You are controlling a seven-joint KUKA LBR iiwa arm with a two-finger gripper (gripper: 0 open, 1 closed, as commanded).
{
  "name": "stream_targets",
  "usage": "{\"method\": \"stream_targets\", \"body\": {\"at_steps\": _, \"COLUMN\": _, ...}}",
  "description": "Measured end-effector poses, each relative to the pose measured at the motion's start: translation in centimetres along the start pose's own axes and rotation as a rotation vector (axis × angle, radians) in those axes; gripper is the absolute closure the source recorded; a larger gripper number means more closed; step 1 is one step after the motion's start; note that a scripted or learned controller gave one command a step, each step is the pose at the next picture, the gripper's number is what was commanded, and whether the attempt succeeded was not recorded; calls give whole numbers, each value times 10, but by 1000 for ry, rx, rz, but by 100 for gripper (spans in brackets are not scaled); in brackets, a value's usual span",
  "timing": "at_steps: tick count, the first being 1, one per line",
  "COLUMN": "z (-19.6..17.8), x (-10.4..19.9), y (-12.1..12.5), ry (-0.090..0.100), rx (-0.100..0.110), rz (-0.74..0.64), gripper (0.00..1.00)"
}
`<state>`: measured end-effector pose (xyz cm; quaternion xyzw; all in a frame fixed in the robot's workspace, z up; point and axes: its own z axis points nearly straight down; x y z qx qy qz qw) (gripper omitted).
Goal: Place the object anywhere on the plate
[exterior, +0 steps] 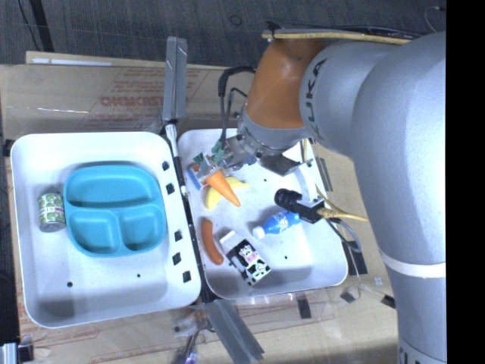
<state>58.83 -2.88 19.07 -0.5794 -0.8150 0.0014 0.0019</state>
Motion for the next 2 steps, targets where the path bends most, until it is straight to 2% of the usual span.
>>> {"method": "stream_targets", "body": {"at_steps": 1, "z": 0, "x": 80, "y": 0, "ry": 0, "rx": 1, "rz": -68, "gripper": 100}}
{"method": "stream_targets", "body": {"at_steps": 2, "z": 0, "x": 79, "y": 0, "ry": 0, "rx": 0, "rz": -67, "gripper": 0}}
